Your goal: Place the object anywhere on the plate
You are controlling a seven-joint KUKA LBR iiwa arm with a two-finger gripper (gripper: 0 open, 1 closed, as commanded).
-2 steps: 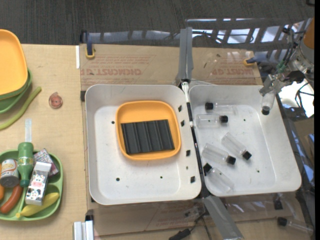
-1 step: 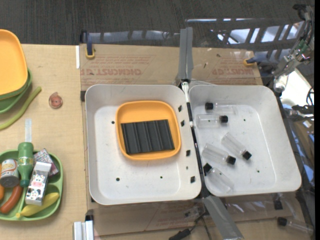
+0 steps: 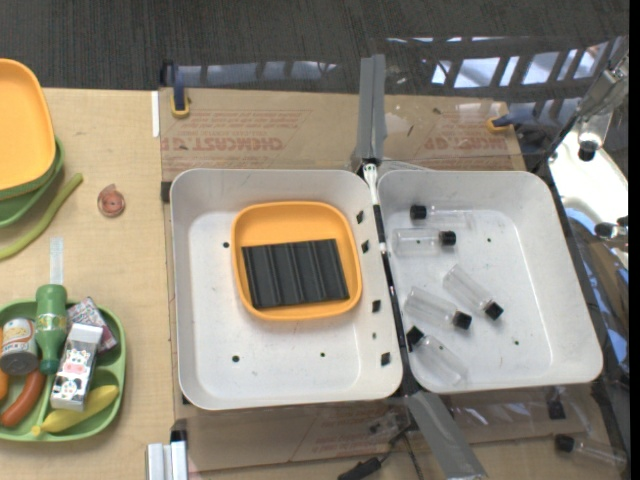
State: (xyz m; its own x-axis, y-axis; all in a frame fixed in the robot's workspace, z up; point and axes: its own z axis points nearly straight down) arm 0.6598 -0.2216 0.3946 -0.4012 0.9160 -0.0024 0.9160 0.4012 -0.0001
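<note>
Just beyond the upper right corner of the right bin point(image 3: 560, 218), a slim, pale grey bar point(image 3: 603, 86) runs at a slant. It is too blurred to tell whether it is part of the robot's arm. Below it, still outside that bin's right wall, is a bright white, glossy patch point(image 3: 592, 173) with a small dark round knob point(image 3: 587, 151) on it. Glare washes out any colour bands, cables, screws or markings there.

The counter point(image 3: 110, 148) carries two white bins point(image 3: 200, 368) side by side at its right end. A green tray point(image 3: 100, 408) of toy food sits at its near left corner.
</note>
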